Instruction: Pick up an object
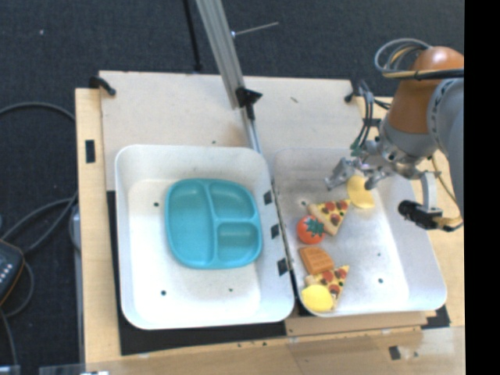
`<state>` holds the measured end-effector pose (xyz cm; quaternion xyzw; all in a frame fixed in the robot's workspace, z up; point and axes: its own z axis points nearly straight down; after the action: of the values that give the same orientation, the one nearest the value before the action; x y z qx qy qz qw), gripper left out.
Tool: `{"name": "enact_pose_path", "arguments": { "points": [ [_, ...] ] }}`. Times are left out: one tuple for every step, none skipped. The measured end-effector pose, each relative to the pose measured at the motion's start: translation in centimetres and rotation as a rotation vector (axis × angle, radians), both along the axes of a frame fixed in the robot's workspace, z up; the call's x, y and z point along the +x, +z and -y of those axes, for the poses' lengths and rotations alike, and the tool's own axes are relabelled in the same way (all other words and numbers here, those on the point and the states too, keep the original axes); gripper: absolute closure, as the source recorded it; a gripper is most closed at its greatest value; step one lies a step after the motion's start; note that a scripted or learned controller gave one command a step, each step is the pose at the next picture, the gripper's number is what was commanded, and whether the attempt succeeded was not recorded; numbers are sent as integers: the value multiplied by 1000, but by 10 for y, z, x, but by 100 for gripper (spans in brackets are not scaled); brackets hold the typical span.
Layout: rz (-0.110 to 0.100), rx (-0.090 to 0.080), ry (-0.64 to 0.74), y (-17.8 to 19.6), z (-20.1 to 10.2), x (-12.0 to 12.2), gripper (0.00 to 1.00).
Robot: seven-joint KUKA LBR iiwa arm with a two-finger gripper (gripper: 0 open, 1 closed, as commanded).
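Pale yellow piece [361,193] sits at the jaws [357,173], pizza slice [330,213] just beside.

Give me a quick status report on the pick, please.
Gripper open, low over right bin. Pale yellow piece between its fingers, not visibly lifted. Pizza slice close beside.

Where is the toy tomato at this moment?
The toy tomato lies in the right bin, near its left wall, touching the pizza slice on its right and just above the orange cracker.
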<state>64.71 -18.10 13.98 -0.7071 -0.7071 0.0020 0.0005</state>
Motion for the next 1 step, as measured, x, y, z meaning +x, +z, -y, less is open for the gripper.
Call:
{"name": "enact_pose_path", "arguments": {
  "points": [
    [3,0,0,-41,1,0,0]
  ]
}}
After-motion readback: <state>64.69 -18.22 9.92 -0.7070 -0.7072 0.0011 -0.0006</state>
